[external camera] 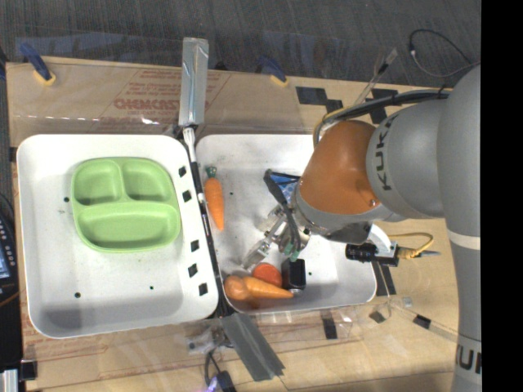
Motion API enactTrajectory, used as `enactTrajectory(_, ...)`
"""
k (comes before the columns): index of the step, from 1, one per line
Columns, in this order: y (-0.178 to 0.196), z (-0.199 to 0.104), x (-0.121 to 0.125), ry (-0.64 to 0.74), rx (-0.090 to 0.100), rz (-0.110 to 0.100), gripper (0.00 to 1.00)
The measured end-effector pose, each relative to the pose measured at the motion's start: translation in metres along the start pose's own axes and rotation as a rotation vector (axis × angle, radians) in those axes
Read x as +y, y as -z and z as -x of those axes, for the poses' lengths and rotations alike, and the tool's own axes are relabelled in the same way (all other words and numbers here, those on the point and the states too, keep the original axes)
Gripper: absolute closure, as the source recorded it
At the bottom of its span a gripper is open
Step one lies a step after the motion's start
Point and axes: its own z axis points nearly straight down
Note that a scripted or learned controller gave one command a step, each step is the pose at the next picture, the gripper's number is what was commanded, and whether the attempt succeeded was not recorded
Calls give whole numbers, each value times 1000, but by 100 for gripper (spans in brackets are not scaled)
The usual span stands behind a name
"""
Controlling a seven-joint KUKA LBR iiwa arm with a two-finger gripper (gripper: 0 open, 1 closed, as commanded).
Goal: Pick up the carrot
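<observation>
An orange carrot [214, 203] with a small green top lies lengthwise along the left wall of the right bin [245, 149]. A second orange carrot-like piece [265, 291] lies against that bin's front wall, its tip pointing right. A brownish lump [235, 287] sits at its left end. My gripper [265, 243] hangs low over the bin's middle, just above a red-orange thing [267, 273] and to the right of the first carrot. Nothing visible is held.
A blue thing [282, 184] lies behind the gripper, partly under the orange wrist. The left bin [41, 243] holds a green divided plate [125, 202]. A grey divider strip [194, 80] stands between the bins at the back.
</observation>
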Motion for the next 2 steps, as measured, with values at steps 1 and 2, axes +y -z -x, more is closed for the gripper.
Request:
enactTrajectory(1,-1,-39,6,-269,2,-2,0)
enactTrajectory(2,-1,25,-5,-510,1,-3,0)
